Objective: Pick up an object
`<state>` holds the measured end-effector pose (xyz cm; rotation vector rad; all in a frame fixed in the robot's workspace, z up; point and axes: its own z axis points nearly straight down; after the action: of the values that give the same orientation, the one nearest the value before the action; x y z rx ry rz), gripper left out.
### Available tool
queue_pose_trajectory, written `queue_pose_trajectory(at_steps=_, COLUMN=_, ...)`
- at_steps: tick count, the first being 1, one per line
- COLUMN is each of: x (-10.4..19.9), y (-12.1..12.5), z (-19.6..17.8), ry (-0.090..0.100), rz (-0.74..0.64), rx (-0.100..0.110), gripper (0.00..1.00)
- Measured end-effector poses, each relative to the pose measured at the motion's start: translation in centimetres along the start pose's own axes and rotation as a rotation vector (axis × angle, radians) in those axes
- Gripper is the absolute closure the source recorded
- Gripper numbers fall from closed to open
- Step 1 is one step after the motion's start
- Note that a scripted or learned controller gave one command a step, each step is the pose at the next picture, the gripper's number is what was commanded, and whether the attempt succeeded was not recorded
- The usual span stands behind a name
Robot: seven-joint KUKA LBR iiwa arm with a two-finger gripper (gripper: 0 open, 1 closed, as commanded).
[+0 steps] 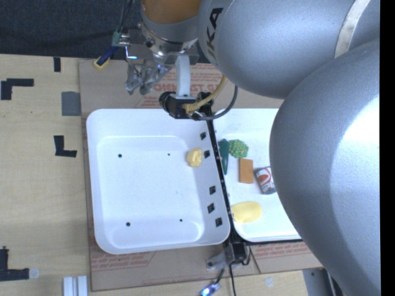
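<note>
Hanging past the 12 o'clock rim of the left bin (pixel 99 123), my gripper (pixel 145 79) sits over the brown cardboard (pixel 114 97) rather than over either bin. Whether my grip is slack or clenched I cannot tell; the metal parts there blur together, and I see nothing between them. A black fitting with a yellow cable (pixel 180 105) hangs just at my 4 o'clock, over the bin's far rim.

Inside the left bin lies one small yellow lump (pixel 195 158), at 3 o'clock of the bin floor, near the wall shared with the right bin (pixel 265 232). It lies at my 5 o'clock, well apart from me.

Across that wall, the right bin holds a cluster. A green piece (pixel 237 148) lies at the top, with a darker green piece (pixel 223 158) touching it at its 8 o'clock. A tan block (pixel 246 171) lies just below the green piece, and a small can (pixel 265 180) with red marking lies just beside the block at 4 o'clock. A pale yellow lump (pixel 247 212) rests apart from these at 6 o'clock, near the bin's near rim.

My own arm (pixel 321 103) bulks over the 3 o'clock half of the right bin and hides what lies under it.
</note>
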<state>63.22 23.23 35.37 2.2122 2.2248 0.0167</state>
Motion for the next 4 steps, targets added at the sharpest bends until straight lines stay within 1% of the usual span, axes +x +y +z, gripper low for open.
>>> queue_pose_trajectory(at_steps=1, x=0.2, y=0.5, z=-7.2, ry=-0.002, rz=0.002, rx=0.004, gripper=1.0)
queue_pose_trajectory(at_steps=2, x=0.3, y=-4.2, z=-14.3, ry=-0.001, rz=0.001, rx=0.004, gripper=1.0)
queue_pose_trajectory(at_steps=3, x=-1.8, y=-6.8, z=-18.5, ry=-0.003, rz=0.004, rx=0.007, gripper=1.0)
queue_pose_trajectory(at_steps=4, x=-2.5, y=-11.2, z=-18.3, ry=-0.005, rz=0.004, rx=0.012, gripper=1.0)
